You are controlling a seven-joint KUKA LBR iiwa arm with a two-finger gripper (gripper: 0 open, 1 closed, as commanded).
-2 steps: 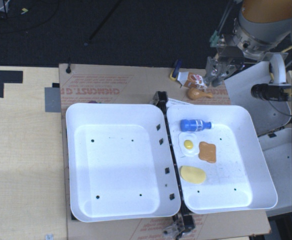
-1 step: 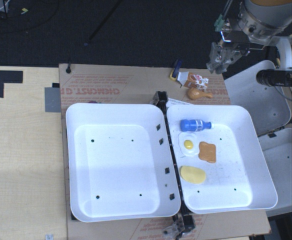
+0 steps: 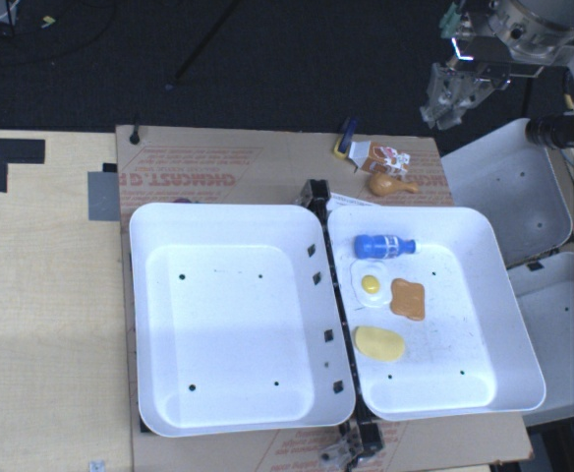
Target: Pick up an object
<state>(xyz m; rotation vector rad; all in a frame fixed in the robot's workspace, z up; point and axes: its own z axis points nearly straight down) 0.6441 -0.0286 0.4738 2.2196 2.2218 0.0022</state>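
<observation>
Blue bottle (image 3: 384, 247) on its side near right bin (image 3: 508, 293) far edge, long axis left-right, cap apparently rightward, one bottle, fried egg (image 3: 370, 286), toast (image 3: 408, 299), yellow piece (image 3: 379, 343), gripper (image 3: 451, 101) raised beyond bins, grip state cannot be told

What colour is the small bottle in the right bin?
Blue, with a white cap; the bottle shows clearly in the camera view.

Lab: robot bench (image 3: 51, 293), white bins (image 3: 149, 264)

In the right bin (image 3: 484, 382), a blue bottle (image 3: 383, 247) lies on its side near the far wall. Just nearer are a fried egg (image 3: 371, 285) and brown toast (image 3: 408, 299) side by side, then a yellow lump (image 3: 378, 343).
</observation>
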